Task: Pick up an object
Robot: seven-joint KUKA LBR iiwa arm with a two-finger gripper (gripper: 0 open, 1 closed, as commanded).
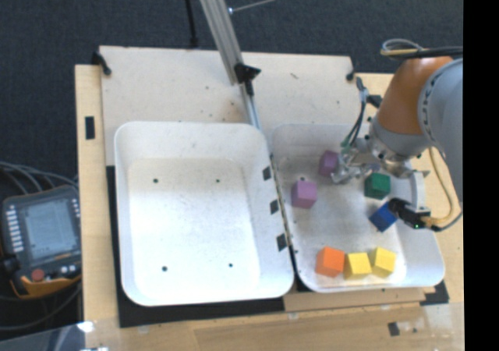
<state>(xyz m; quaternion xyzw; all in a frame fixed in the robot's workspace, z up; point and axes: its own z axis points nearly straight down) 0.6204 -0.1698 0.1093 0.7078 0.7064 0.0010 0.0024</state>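
Dark carpet surrounds the tabletop point(90, 186), which carries two shallow white bins side by side. From where I stand, the left bin point(125, 147) sits beside the right bin point(437, 264), which holds every object.

Object positions, right bin:
- Two purple blocks: one point(328, 162) just beside the tool, one point(304, 193) nearer the shared bin edge.
- Green block point(378, 185) and blue block point(383, 218), both under or beside the wrist.
- Orange block point(330, 261) and two yellow blocks point(359, 264) point(383, 260), in a row along the near wall.

Tool status: the tool point(341, 171) is low in the right bin, next to the upper purple block. Its opening cannot be determined from this angle, and no block is visibly held.

Task progress: judged as the approach stage. Closing, lifting and confirming the hold remain.

Clearance: open floor lies around the two purple blocks. The near-wall row is tightly packed, leaving little room for entry. A slanted metal pole point(222, 26) crosses above the far side, away from the arm.
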